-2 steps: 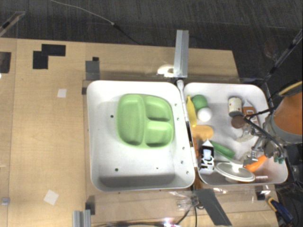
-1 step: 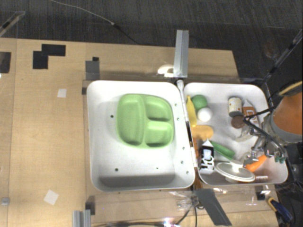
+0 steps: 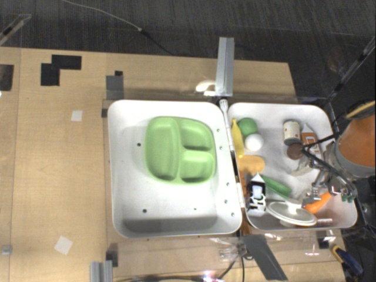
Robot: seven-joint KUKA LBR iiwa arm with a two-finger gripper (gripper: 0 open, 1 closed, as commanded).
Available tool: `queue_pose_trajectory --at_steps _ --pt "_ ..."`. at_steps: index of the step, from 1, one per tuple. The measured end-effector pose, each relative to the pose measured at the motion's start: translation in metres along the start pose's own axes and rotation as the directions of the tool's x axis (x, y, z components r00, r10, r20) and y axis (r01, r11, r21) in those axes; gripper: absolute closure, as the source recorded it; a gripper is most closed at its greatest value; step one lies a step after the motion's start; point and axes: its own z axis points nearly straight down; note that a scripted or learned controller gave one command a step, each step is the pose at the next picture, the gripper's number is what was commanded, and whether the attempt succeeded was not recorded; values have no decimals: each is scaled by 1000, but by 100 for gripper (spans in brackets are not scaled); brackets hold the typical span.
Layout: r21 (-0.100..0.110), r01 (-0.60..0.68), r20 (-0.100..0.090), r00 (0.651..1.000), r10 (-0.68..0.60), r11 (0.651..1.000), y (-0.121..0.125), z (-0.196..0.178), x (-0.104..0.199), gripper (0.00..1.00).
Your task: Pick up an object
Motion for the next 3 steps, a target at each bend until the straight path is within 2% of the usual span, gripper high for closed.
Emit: queue_pose_trajectory --at_steps 1,2,3 --pt "-3 117 4 993 -117 993 2 -1 -1 0" --pt "0 533 -9 846 -533 846 -4 2 0 0" --pt "-11 766 -14 642 -766 642 -5 4 -10 0"
